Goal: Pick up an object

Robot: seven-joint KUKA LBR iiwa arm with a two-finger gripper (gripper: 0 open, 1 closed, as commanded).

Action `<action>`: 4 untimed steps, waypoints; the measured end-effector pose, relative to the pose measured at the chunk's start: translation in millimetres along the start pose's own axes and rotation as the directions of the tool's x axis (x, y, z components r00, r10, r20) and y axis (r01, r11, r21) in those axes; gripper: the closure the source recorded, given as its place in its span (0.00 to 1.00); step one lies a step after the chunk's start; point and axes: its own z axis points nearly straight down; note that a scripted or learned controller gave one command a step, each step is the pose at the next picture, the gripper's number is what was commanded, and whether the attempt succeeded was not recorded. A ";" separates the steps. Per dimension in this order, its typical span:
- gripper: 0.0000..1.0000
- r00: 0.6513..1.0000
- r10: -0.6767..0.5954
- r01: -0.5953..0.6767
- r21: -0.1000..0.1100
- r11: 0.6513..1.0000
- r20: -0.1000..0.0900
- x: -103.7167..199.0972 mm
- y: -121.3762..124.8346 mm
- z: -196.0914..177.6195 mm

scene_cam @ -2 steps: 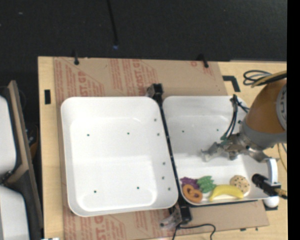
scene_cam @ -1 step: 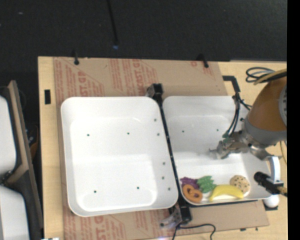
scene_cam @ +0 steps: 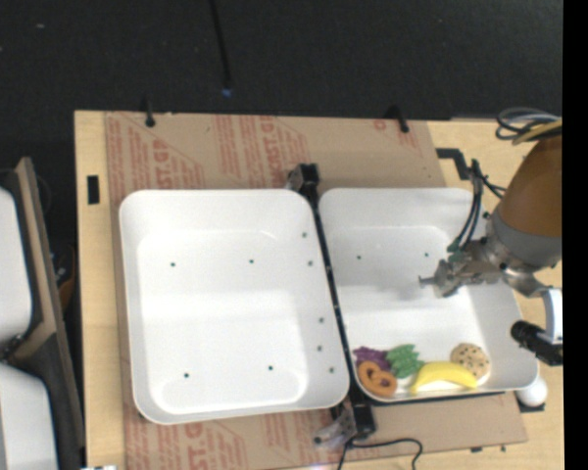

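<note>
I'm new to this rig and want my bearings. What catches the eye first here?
The bright toy food clustered at the near edge of the right bin: a yellow banana, cookie, green piece and orange donut. Above them the gripper hangs over bare bin floor.

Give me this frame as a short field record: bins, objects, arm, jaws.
left bin: white, shallow, nothing seen inside
right bin: white, shallow, holds all the objects
objects: toy banana, cookie, green leafy toy, purple grapes, orange pretzel-like piece
object location: clustered along the right bin's near edge
arm: reaches in from the right, over the right bin
gripper: over the middle of the right bin, apart from the objects
jaws: state cannot be told
held: nothing seen
</note>
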 end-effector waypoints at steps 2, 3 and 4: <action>1.00 1.000 0.000 0.000 -0.001 1.000 0.000 -9.1 -0.8 -92.9; 1.00 1.000 -0.003 0.003 0.004 1.000 -0.002 40.3 0.1 -82.6; 1.00 1.000 -0.004 0.004 0.004 1.000 -0.002 89.9 13.1 -88.4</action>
